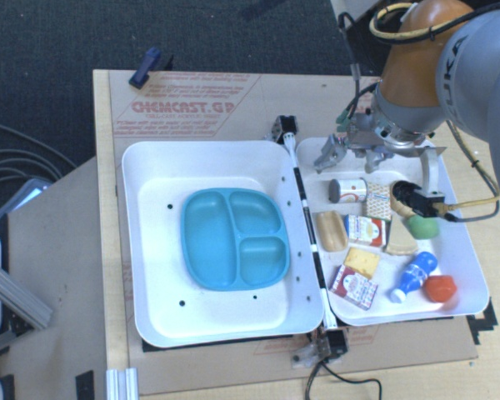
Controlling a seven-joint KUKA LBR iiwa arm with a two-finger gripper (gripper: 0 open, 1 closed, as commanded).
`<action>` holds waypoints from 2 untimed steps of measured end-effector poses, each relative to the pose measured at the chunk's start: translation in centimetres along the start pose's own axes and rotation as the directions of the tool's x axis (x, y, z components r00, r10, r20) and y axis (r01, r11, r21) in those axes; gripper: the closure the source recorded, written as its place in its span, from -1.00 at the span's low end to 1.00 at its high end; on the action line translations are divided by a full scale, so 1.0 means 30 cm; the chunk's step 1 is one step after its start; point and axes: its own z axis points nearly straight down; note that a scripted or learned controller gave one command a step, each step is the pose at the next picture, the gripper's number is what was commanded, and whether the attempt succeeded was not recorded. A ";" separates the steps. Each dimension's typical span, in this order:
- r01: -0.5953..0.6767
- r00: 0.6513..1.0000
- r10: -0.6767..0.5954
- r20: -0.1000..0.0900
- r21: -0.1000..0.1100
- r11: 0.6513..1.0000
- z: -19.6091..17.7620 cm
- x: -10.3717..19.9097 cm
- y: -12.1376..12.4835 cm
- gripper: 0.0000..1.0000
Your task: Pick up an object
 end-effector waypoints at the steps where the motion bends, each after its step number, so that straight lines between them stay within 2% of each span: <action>1: 0.000 1.000 0.000 0.003 -0.009 1.000 0.318 -0.206 0.042 -1.00; 2: 0.000 1.000 0.000 0.001 -0.002 1.000 0.332 -0.147 0.123 -1.00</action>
